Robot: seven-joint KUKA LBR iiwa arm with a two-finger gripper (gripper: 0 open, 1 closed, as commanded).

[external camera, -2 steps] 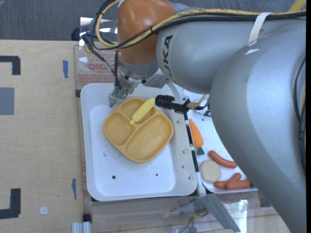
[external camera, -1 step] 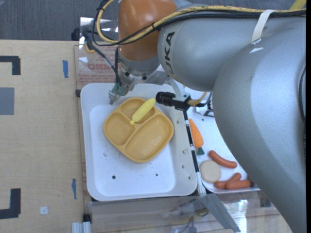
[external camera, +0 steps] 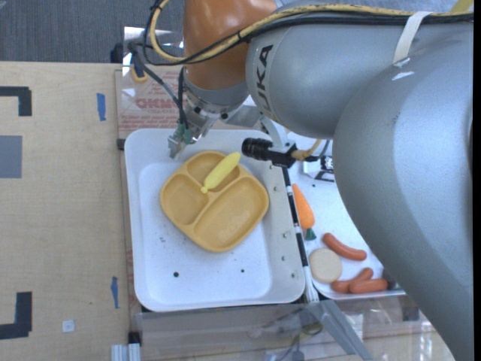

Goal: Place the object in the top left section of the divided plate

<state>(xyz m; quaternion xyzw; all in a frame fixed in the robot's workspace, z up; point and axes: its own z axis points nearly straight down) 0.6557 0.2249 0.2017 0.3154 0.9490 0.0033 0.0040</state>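
Nearest, at 5 o'clock in right bin: pale round disc [external camera: 325, 265], red sausages [external camera: 346, 247], orange carrot [external camera: 303, 205].

Mid-bin: yellow divided plastic plate [external camera: 214, 209]. Yellow corn cob [external camera: 221, 171] lying across plate's upper divider ridge, long axis running 2-to-8 o'clock.

Farthest: two-finger gripper [external camera: 179, 139] at plate's 11 o'clock rim, just apart from corn, corn toward 4 o'clock. Finger state: cannot tell; nothing seen between.

a robotics lab: kuka arm [external camera: 353, 89] over white bins [external camera: 150, 277] on taped bench [external camera: 60, 201].

Bright, even overhead light on my bench; soft shadows under the yellow plate [external camera: 215, 207]; glare whitens the bin [external camera: 214, 284]; my arm [external camera: 361, 111] looms close, slightly soft.
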